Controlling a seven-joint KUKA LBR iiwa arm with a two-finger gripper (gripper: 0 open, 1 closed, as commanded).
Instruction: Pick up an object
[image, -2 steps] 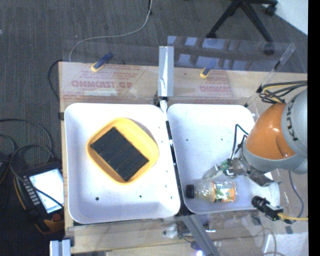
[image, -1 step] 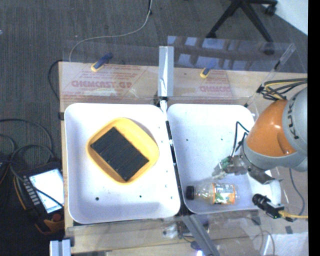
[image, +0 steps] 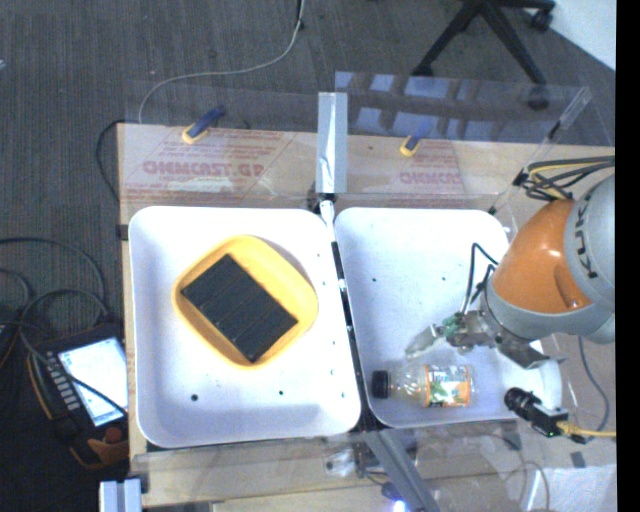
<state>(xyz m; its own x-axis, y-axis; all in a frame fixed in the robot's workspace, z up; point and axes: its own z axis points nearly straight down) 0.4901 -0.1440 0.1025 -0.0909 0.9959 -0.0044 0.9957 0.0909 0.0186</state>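
A clear plastic bottle (image: 428, 383) with a black cap and an orange label lies on its side in the right-hand white bin (image: 400, 260), near that bin's front edge, its cap pointing toward the divider between the two bins. It sits just below and slightly left of the fingers (image: 455, 330), close to them but with no contact visible. Whether the fingers are spread or pressed together cannot be told: they are small and partly covered by the grey and orange arm (image: 555, 275), which reaches in from the right; nothing can be seen between them. Well to the left of the fingers, in the left-hand white bin (image: 160, 400), rests a yellow dish-like object (image: 247, 298) with a dark ridged rectangular panel on top. Both bins sit side by side on the tabletop (image: 200, 175).
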